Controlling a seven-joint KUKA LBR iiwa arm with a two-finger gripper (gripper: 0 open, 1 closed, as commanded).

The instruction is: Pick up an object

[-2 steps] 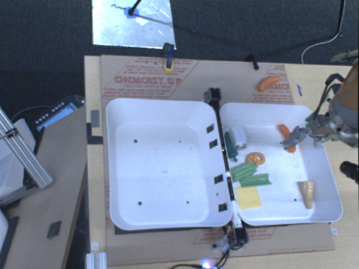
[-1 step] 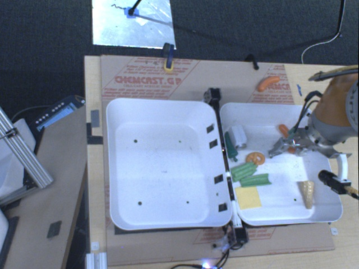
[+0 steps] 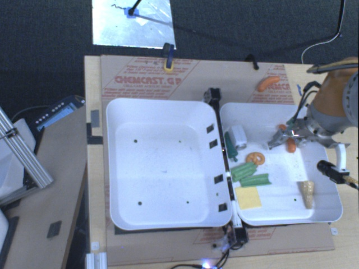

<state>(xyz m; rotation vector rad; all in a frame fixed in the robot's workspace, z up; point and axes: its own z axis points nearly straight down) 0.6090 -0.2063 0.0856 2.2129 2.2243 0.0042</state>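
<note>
The arm enters from the right of the camera view, and its tool [image 3: 287,134] sits low over the upper right part of the right bin [image 3: 322,214]. Whether the tool is open, closed or gripping anything cannot be told from this view.

A small red-orange piece [image 3: 291,146] lies just below the tool tip, at or touching it; contact cannot be confirmed, and it is not seen held.

Other contents of the right bin:
- a white and grey item [image 3: 238,135] near the upper left, well left of the tool;
- an orange pretzel-shaped piece [image 3: 255,158] left of and below the tool;
- two green pieces [image 3: 249,174] lying side by side just below the pretzel shape;
- a yellow square [image 3: 248,197] below the green pieces, near the left wall;
- a tan cone-shaped piece [image 3: 307,192] at the lower right, below the tool and apart from it.

An orange sausage-shaped item [image 3: 268,83] lies on the table [image 3: 185,74] outside the bins, above the right bin.

The left bin [image 3: 115,150] stands beside the right one, the two joined by a black divider [image 3: 223,150].
</note>
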